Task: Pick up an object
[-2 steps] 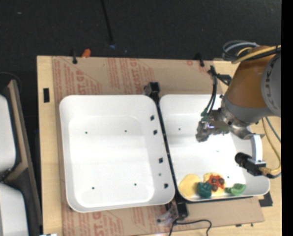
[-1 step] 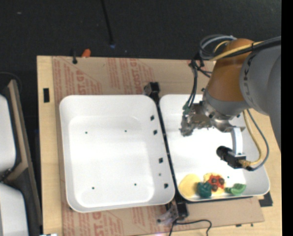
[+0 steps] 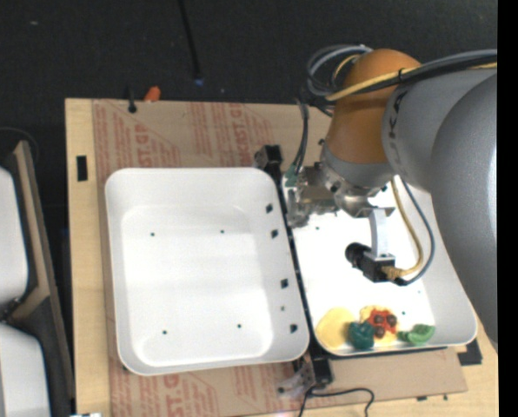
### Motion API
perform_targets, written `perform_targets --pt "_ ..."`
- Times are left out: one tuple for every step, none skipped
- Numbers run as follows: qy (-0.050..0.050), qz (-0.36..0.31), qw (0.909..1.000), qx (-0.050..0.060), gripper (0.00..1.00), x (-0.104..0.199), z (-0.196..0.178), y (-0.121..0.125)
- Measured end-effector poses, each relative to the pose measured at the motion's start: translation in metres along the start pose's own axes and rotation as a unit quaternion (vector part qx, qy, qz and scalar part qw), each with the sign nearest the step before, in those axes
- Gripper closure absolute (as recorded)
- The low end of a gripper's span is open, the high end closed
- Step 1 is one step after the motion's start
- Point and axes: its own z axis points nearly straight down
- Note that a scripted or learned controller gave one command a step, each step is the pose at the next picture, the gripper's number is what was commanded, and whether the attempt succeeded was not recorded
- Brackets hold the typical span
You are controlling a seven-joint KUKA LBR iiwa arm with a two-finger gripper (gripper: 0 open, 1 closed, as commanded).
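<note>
We see the pincer (image 3: 304,200) at the upper left of the right bin (image 3: 328,272); its opening we cannot tell. The coloured toys (image 3: 380,321) lie well apart, toward the frame's bottom.

- Lit evenly from overhead, bright on the whole; shadows soft and faint.
- Washed out close to pure white across the left bin (image 3: 198,268) and the right bin (image 3: 337,276), with pale grey shading just along the inner walls.
- Nearly black beyond the surface (image 3: 181,137), detail lost there.
- Dull sheen on the orange band (image 3: 363,120) of the arm (image 3: 450,146).
- Slightly soft and grainy throughout; small coloured toys (image 3: 376,327) blurred into blobs.
</note>
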Motion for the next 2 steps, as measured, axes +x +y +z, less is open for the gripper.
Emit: perform_targets --pt "0.0 0.0 1.0 0.0 1.0 0.042 -0.003 0.021" --pt "0.001 0.0 1.0 0.0 1.0 0.084 -0.008 0.028"
